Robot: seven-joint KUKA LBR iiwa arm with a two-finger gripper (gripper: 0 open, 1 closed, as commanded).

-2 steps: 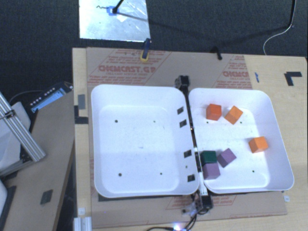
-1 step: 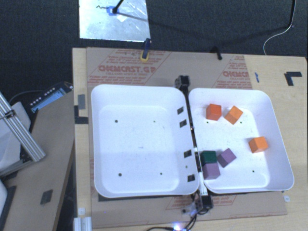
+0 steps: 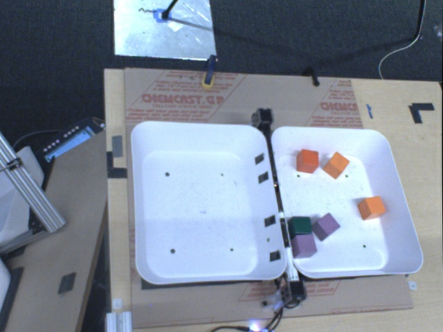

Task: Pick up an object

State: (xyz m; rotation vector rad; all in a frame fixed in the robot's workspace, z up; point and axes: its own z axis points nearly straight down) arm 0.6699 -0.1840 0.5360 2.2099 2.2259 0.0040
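Red print "CHEMCAST GP" on brown sheet [image 3: 181,97] covering the bench, behind left bin; same print, upside down, behind right bin, barely legible; nothing else readable

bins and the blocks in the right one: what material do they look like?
Bins: likely thin moulded plastic, white, smooth with a slight sheen; rounded corners and shallow formed walls suggest it. Orange blocks, purple blocks and the green block: flat matte solid colour, crisp edges, so painted wood or foam; the look leaves that open.
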